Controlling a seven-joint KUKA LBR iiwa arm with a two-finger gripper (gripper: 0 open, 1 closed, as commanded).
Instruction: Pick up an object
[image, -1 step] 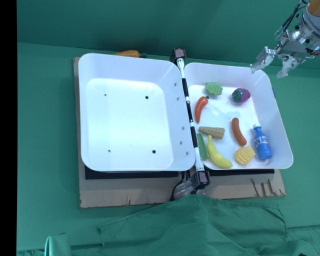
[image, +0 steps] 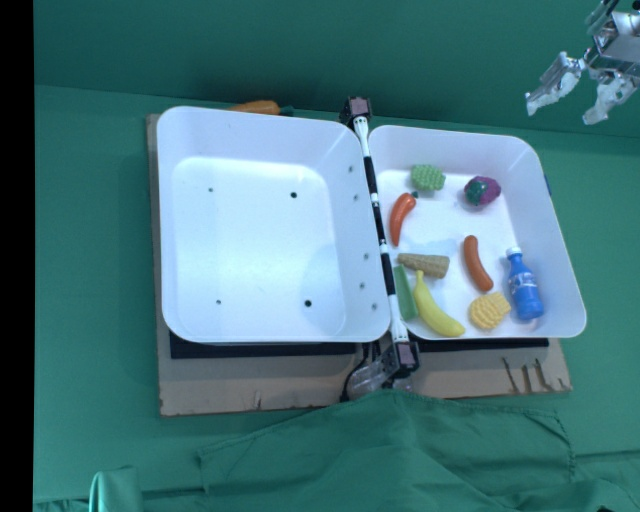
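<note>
Camera view: end effector (image: 581, 96) spread open, holding nothing, high beyond right bin (image: 556, 235). Risk: banana (image: 436, 309), corn (image: 424, 264) crowded; fingers may snag both.

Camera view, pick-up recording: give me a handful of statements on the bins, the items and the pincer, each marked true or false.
1. The pincer hangs above the green cloth beyond the right bin's far right corner, fingers spread. True.
2. The blue bottle is gripped by the pincer. False: it lies in the right bin near the right wall, apart from the pincer.
3. The banana lies in the right bin near the divider. True.
4. The broccoli sits in the left bin. False: it is in the right bin's far part.
5. The sausage lies between the corn cob and the blue bottle. True.
</note>
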